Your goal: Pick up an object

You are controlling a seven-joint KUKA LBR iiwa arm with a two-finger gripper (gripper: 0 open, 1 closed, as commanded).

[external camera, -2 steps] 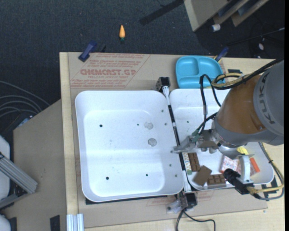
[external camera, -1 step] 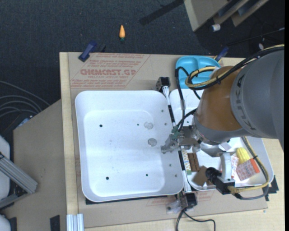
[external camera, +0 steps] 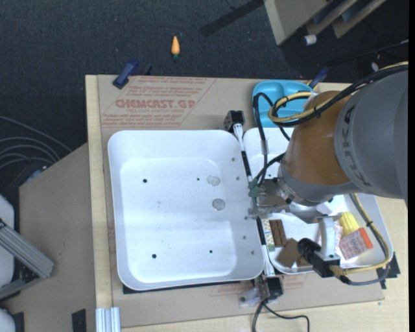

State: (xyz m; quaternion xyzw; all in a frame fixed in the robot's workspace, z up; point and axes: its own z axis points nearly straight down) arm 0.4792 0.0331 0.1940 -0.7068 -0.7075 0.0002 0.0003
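Bright, even overhead light; the left bin (external camera: 175, 207) glares white, soft shadows, slightly blurred throughout.

A dark blue-black carpeted floor (external camera: 78, 39) surrounds a light wooden bench top (external camera: 104, 194) covered partly by a brown cardboard sheet printed with red lettering (external camera: 155, 100). On the carpet lie a small orange cone-shaped piece (external camera: 175, 45) and, at the bench's far edge, a blue plastic clip (external camera: 125, 74). Grey cables (external camera: 29, 159) coil on the floor at left, near a grey metal rail (external camera: 26, 249). A beige cabinet corner (external camera: 324, 16) stands at upper right
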